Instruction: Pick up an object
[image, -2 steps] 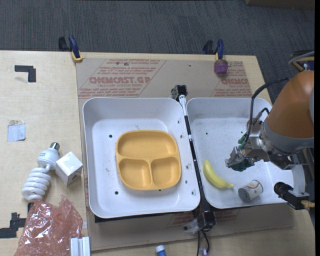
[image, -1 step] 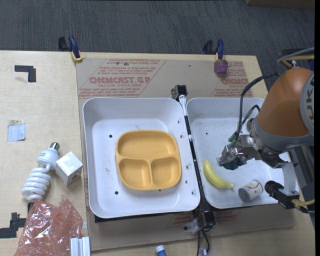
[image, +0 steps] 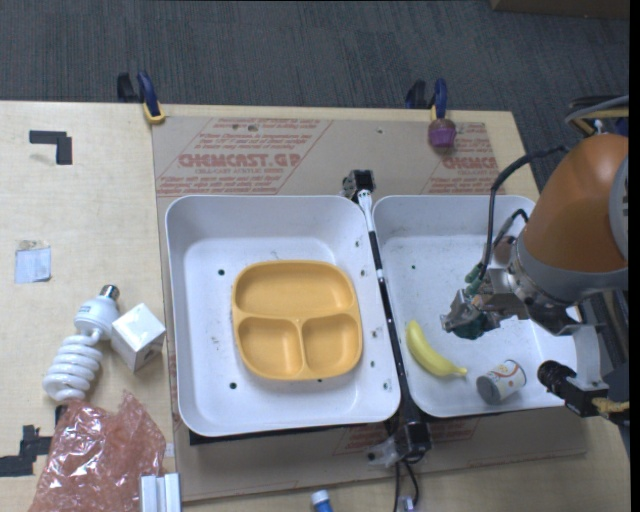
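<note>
In the right bin (image: 440, 225), a small grey cup (image: 501, 381) lies nearest, beside a banana (image: 434, 353). Just beyond them the hand (image: 470, 315) hovers low; whether it is apart or together, I cannot tell. The left bin (image: 200, 240) holds a yellow divided tray (image: 296, 320).

A dark grey carpet floor (image: 300, 45) lies beyond a pale wooden bench (image: 70, 200) topped with brown cardboard (image: 260, 150).

Off the bins, left bench: spiral light bulb (image: 77, 352); white cube (image: 138, 336) touching it; crumpled pink plastic bag (image: 95, 460) below. Purple knob (image: 442, 132), top edge.
</note>
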